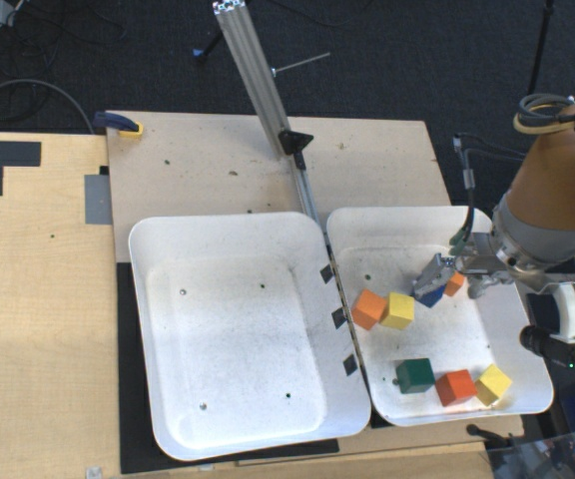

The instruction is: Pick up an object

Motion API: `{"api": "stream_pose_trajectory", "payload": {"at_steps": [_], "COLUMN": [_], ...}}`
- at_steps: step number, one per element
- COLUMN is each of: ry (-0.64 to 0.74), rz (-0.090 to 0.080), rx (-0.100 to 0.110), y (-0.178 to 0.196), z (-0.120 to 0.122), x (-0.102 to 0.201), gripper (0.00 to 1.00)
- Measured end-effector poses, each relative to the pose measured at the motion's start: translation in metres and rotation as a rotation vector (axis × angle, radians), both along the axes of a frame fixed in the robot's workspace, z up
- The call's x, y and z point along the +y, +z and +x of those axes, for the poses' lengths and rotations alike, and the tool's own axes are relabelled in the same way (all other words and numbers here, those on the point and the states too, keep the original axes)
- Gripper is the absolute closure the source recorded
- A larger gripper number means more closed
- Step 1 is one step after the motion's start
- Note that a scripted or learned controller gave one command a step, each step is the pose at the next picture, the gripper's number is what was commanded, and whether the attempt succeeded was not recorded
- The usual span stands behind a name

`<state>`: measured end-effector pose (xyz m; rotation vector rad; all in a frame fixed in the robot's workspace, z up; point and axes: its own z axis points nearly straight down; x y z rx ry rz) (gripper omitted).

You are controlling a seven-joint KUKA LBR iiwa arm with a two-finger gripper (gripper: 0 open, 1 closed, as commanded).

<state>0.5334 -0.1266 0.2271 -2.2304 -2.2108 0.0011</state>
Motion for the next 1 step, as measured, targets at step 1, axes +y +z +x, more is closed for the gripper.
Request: {"api": "stream_pose_trajectory", "payload": {"at_steps": [1], "ry": [0.004], "rz": [-0.001], "rx": [0.007], "y": [-0.0535], "z": [0.0075], "x": [-0.0660], "gripper": [0.00]}}
